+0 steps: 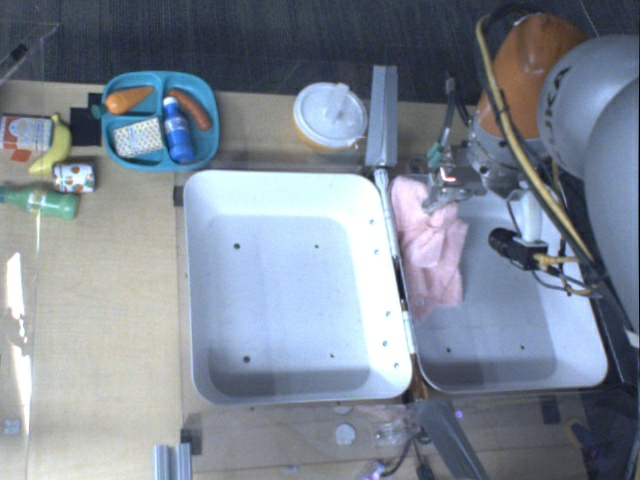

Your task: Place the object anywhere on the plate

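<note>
The pink cloth (pixel 432 252) is seen lying against the left wall of the right bin (pixel 520 353), with the end effector (pixel 440 190) at its upper end. Whether it is closed on the cloth cannot be told. The placing is judged not yet done; the blue divided plate (pixel 205 118) sits at the counter's far left.

A: Arm pose?
B: Grey arm (pixel 590 118) enters from right, orange band (pixel 530 48) up top, wrist angled down-left, cables looped along it.
A: Gripper?
B: Gripper (pixel 440 190) low at the right bin's top-left corner. Fingers' state unclear.
</note>
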`<state>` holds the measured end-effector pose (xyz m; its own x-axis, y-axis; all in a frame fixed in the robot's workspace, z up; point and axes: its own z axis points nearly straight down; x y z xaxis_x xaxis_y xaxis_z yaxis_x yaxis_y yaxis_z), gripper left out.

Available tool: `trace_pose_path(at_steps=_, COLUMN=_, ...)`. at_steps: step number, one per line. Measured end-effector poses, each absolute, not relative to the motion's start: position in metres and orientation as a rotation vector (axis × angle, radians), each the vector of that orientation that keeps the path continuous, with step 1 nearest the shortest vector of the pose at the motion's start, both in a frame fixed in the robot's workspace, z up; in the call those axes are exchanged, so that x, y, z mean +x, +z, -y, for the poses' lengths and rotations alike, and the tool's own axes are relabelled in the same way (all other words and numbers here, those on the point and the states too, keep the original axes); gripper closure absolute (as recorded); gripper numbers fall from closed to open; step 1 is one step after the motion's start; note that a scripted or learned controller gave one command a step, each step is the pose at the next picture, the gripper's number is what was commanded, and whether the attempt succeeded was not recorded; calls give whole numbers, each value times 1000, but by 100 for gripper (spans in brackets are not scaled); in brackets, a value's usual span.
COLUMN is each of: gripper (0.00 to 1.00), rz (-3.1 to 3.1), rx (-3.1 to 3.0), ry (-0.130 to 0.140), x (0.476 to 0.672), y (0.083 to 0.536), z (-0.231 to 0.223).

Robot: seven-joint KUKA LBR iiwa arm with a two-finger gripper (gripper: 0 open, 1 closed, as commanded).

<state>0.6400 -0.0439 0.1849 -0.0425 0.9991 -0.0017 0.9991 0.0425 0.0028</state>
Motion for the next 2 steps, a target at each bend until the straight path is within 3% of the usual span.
trace_pose_path(at_steps=1, gripper=100, rz=-2277, rx=2161, ry=3, x=641, y=225, z=42)
trace_pose_path(at_steps=2, gripper=100, rz=-2663, rx=1661, ry=3, x=627, y=234, z=-5)
